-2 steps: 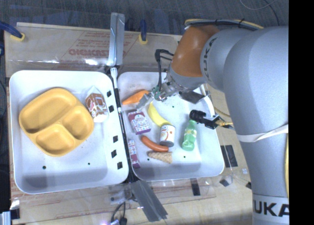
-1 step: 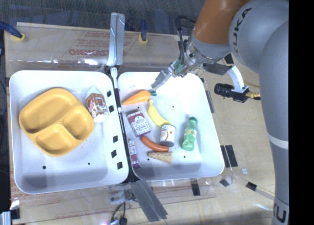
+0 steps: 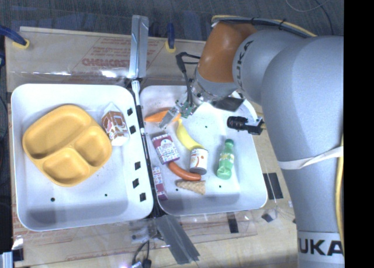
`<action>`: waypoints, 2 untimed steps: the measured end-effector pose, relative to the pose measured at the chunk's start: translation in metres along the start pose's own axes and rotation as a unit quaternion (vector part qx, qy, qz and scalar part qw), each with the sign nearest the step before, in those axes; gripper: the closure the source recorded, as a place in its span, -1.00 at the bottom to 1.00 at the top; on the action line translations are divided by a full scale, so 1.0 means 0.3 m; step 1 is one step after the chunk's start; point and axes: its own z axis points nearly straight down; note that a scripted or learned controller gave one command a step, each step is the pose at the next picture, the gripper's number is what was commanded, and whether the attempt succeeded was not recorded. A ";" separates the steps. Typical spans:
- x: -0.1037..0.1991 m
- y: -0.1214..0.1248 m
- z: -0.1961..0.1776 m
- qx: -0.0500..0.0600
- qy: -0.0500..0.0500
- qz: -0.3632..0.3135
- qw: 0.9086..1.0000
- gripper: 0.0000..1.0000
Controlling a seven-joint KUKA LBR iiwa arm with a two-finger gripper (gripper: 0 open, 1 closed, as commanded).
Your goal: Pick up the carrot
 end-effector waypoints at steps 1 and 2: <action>-0.005 0.001 -0.040 0.000 -0.002 -0.002 1.000 1.00; 0.181 0.129 -0.337 -0.001 -0.003 -0.031 1.000 1.00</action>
